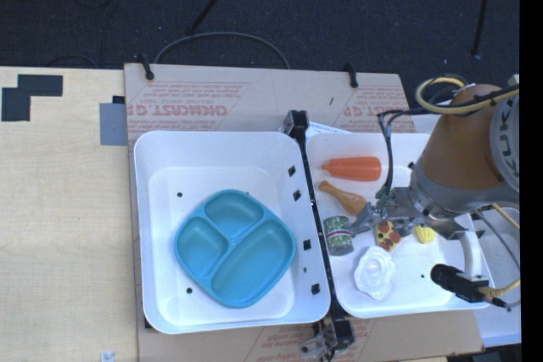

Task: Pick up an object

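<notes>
We take the small red-and-yellow object (387, 235) as the likely target, since it lies closest to the claw (379, 219). It sits on the floor of the right bin (407, 301), near the bin's middle. Its exact shape is too small to tell. We judge it light, rigid and probably smooth plastic, so it may slip or skid if pinched off-centre. We recommend a grip across its narrowest width, with the fingers descending on both sides at once.

The claw is low over the right bin, directly above and just left of this object, apparently touching or nearly touching it. We cannot tell whether the claw is apart or together, and nothing is visibly held.

Neighbouring items crowd the target:
1. A small green can (338, 235) lies just left of the claw.
2. A brown bottle-shaped toy (343, 197) lies just above and left.
3. A crumpled white piece (374, 273) lies just below.
4. A small yellow item (425, 235) lies to the right.
5. An orange carrot-shaped toy (353, 169) lies farther up, well apart.

The left bin (153, 182) holds 1 blue divided plate (235, 247). Both bins rest on the table (59, 216).
</notes>
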`<action>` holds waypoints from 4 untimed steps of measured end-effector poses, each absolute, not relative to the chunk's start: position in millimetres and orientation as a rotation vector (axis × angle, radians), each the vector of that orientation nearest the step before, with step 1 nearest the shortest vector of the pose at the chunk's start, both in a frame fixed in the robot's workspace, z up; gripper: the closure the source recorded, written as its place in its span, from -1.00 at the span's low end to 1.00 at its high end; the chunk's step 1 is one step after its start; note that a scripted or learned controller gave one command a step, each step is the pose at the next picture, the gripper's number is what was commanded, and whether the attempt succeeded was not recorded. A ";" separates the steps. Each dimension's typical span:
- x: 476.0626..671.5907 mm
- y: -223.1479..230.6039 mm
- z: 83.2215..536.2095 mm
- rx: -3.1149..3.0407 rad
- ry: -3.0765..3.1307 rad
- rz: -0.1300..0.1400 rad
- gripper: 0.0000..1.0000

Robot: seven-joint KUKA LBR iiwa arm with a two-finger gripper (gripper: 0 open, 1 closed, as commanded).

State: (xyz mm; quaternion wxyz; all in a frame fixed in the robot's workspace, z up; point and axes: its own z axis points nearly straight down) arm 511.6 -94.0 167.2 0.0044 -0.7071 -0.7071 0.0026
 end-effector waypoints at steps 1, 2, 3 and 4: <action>510.3 -94.1 126.4 -2.222 -2.218 -0.002 -1.00; 510.2 -96.6 138.5 -2.229 -2.210 0.001 1.00; 501.3 -97.8 195.4 -2.223 -2.220 -0.001 1.00; 502.1 -98.7 247.8 -2.222 -2.223 -0.002 1.00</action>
